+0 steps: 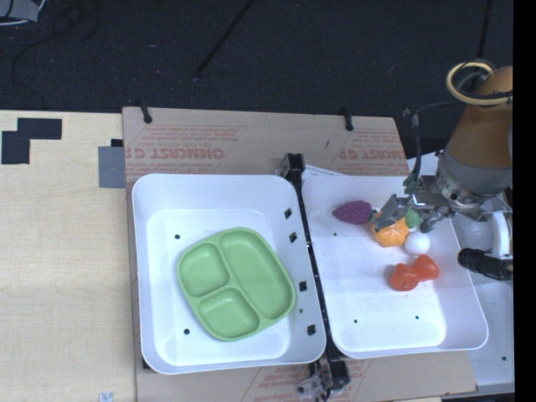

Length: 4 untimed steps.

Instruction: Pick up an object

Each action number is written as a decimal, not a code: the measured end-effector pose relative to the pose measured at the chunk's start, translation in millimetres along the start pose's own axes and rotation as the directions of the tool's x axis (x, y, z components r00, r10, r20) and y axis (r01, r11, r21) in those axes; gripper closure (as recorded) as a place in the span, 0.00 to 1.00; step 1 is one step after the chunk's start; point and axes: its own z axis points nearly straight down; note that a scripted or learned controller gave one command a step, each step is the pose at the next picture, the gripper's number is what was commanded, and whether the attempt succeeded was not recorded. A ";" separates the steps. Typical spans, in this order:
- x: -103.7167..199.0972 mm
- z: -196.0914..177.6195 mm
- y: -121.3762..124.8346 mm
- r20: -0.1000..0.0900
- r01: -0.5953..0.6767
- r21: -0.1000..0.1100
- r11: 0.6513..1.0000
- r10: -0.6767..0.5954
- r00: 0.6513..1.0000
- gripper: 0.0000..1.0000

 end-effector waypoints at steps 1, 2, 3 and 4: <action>-0.1 -8.4 2.7 0.003 0.002 -0.015 1.000 -0.002 1.000 0.00; 1.4 56.1 4.1 0.001 0.002 -0.007 1.000 -0.002 1.000 0.00; -7.4 105.1 3.2 0.001 0.001 -0.010 1.000 -0.001 1.000 0.00; -6.2 121.9 3.1 0.001 0.001 -0.011 1.000 -0.001 1.000 0.00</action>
